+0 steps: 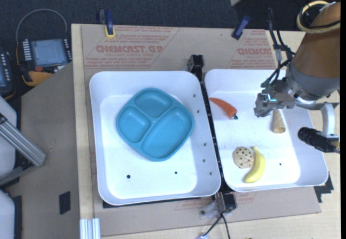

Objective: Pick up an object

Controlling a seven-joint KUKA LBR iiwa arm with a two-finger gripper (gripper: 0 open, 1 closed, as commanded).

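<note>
Pincer [266,104] hangs over the right bin [303,176] near a beige cone [278,122], banana [255,166] below.

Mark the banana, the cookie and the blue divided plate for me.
banana [256,167], camera view, middle of its curved yellow body.
cookie [243,157], camera view, centre of its speckled face.
blue divided plate [155,124], camera view, ridge where its compartments meet.

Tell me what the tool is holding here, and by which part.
Cannot be told: the tool hangs over the right bin beside the beige cone, nothing visibly gripped.
</note>
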